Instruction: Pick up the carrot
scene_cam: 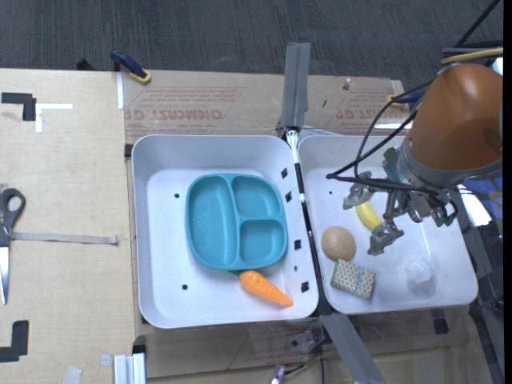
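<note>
I see the carrot (266, 288) near the left bin's (156, 238) front edge, just beside the blue tray (237, 220). My gripper (386, 234) hangs over the right bin (448, 290), fingers apart, gripping nothing, near a banana (367, 214) and an egg (338, 242).

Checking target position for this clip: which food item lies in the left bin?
The carrot, orange, beside the teal tray; the banana and egg are in the right bin.
</note>
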Robot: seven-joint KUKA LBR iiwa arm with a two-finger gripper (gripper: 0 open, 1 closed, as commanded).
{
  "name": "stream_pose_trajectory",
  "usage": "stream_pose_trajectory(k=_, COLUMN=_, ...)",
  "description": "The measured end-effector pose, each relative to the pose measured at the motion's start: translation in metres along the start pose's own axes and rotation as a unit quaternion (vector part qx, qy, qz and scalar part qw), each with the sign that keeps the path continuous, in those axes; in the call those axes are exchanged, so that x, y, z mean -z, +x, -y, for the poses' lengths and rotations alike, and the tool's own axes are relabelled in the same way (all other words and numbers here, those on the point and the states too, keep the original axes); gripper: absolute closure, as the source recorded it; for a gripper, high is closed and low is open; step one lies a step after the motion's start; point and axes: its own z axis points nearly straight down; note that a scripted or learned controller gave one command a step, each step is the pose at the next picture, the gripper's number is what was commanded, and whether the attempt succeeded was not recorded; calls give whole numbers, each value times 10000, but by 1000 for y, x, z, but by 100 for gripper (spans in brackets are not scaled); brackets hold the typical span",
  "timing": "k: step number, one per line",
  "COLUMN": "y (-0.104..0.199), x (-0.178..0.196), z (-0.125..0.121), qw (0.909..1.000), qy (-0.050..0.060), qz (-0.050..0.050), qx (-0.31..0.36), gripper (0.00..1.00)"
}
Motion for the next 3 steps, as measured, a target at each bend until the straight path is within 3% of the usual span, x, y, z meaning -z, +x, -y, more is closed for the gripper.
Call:
stream_pose_trajectory(k=1, y=41, x=0, z=-30, qw=9996, qy=-1, qz=1, qx=-267, gripper=0)
stream_pose_trajectory(k=2, y=44, x=-89, z=7, qw=10000, qy=25, qz=52, qx=72, gripper=0)
stream_pose_trajectory(k=3, y=40, x=1, z=74, qw=10000, qy=6, qz=8, qx=50, gripper=0)
